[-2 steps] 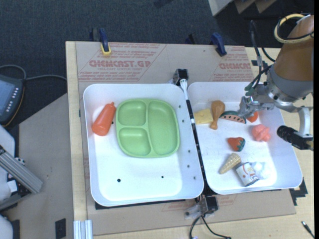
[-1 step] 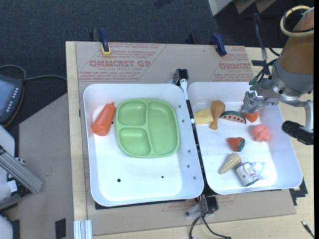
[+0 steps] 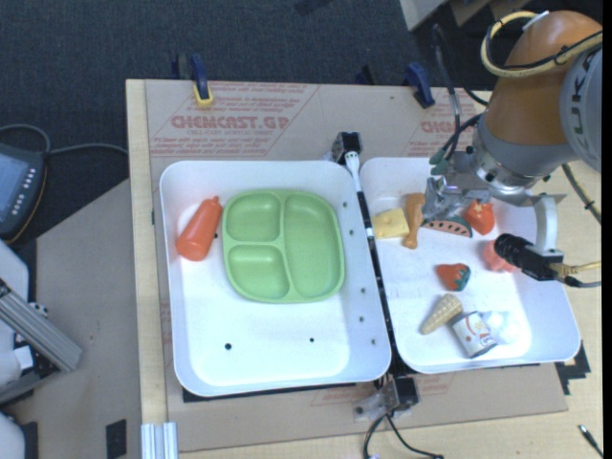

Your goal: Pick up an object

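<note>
Two shallow white bins sat side by side on your worktop (image 3: 143, 256). The left bin (image 3: 191, 352) held a green divided plate (image 3: 284, 245) with an orange bottle-shaped toy (image 3: 198, 229) just beside it on its left. The right bin (image 3: 535, 338) carried the small things: a yellow wedge (image 3: 388, 224) touching an orange carrot-like piece (image 3: 412, 220), a red strawberry with a green top (image 3: 454, 276), a tan ice-cream cone (image 3: 441, 313) lying on its side, and a small white can with a printed label (image 3: 477, 333) just beside the cone. You would have seen the gripper (image 3: 448, 202) low over the far part of the right bin, near the carrot-like piece, with a flat orange-and-dark toy (image 3: 448, 226) just under it and a red-orange piece (image 3: 481, 218) to its right. Whether anything sat between the fingers, you could not tell, as the wrist hid them.
</note>
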Available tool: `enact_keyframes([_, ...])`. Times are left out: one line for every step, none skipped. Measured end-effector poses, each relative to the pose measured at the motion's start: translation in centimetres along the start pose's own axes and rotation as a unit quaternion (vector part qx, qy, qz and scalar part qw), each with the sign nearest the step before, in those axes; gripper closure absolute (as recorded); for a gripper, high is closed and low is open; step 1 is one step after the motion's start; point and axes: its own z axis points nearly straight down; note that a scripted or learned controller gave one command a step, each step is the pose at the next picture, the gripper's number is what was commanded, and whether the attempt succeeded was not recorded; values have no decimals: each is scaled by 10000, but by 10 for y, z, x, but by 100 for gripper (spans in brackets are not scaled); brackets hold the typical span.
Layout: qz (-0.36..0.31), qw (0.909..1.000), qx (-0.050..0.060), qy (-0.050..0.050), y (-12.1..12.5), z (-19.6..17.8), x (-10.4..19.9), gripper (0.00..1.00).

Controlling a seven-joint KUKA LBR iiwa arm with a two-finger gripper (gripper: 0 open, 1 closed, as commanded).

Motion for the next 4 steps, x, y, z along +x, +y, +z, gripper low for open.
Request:
enact_keyframes([-1, 10000, -23, -6, 7, -10, 59, 100])
enact_keyframes([8, 10000, -25, -12, 23, 0, 108, 100])
enact_keyframes([36, 10000, 3, -15, 16, 3, 95, 100])
enact_keyframes([30, 10000, 5, -13, 12, 8, 102, 100])
